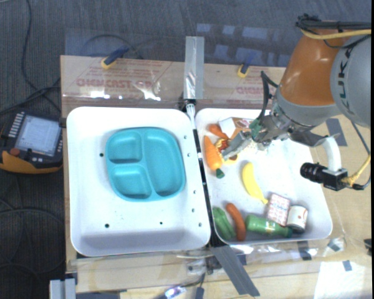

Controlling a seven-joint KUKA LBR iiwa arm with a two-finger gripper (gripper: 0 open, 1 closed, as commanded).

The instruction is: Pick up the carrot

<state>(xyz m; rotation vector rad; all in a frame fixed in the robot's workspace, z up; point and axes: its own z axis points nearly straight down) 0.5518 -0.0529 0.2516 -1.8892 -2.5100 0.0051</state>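
Two white bins are seen side by side on the worktop. In the left bin a turquoise divided plate is laid flat. The right bin is crowded with toy food.

The carrot is found at the right bin's left wall, in the upper half. Its long axis is set nearly along that wall, tilted a little: the broad orange body is toward the top of the view, and the green tip is pointed down and slightly right, toward the near edge.

The claw is reached in from the right and is positioned just beside the carrot, over a small clutter of red and orange items. Whether its fingers are spread or pressed together cannot be told, and the carrot is not seen between them.

A banana is lying near the middle of the right bin. Along the near edge a red sausage, a green bottle and a small printed box are lined up.
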